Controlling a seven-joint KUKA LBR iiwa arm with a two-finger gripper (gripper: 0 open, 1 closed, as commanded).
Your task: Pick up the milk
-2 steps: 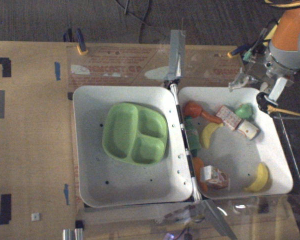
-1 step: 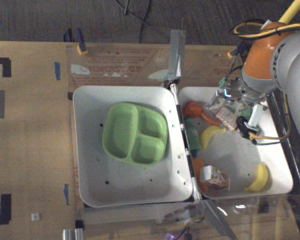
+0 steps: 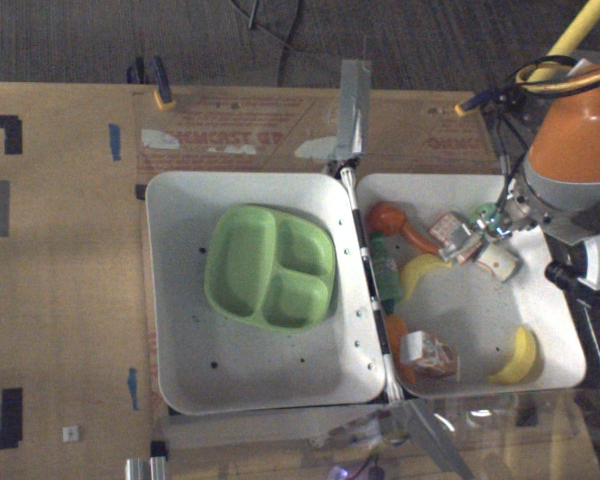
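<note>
A small white and brown carton [image 3: 429, 354], which looks like the milk, lies on its side near the front edge of the right bin [image 3: 470, 313]. A second small pinkish carton [image 3: 445, 228] lies at the back of that bin. My gripper [image 3: 472, 242] hangs low over the back of the right bin, just right of the pinkish carton and left of a small white tub [image 3: 498, 261]. It is well behind the front carton. The grey arm with its orange band [image 3: 572, 143] comes in from the right.
The right bin also holds a red and orange toy vegetable [image 3: 392, 222], a yellow fruit [image 3: 422, 271], a green bottle [image 3: 384, 268] along the left wall, an orange piece [image 3: 395, 336] and a banana [image 3: 520, 356]. A green divided plate [image 3: 272, 266] sits in the left bin [image 3: 180, 298].
</note>
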